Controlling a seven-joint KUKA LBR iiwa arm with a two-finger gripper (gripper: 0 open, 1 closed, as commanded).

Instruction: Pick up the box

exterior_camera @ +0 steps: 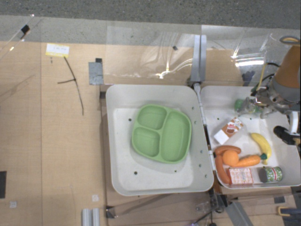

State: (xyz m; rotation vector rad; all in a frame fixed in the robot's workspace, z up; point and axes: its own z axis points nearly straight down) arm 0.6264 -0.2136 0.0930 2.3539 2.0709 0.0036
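Left bin (117, 173): a divided plate (161, 134) sits at its middle. Right bin (221, 100): a small carton (229, 130) lies near the left wall, a banana (261, 144) to its right. Along the front edge, two sausages (223, 160) at the left corner, a carrot (241, 160) across them, a box (241, 176) in front, a can (271, 174) just beside it. The gripper (257, 105) hangs over the back part.

Our arm (288, 76) at the right bin's (282, 185) far corner, gripper (257, 103) low over its floor.
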